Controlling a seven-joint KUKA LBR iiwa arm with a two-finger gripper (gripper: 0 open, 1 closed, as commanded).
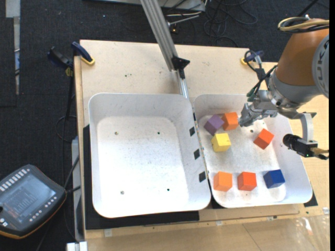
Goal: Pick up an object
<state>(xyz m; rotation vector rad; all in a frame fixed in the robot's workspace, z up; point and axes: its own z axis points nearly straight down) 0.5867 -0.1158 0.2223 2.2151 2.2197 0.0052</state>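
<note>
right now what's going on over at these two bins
A grey and orange robot arm reaches in from the right over the right bin, trying to pick up a block. Its claw hangs right beside the orange block at the far end, next to a purple block and a yellow block. Nothing can be seen in its grip yet. Four more blocks lie in that bin, a blue block among them.
</note>
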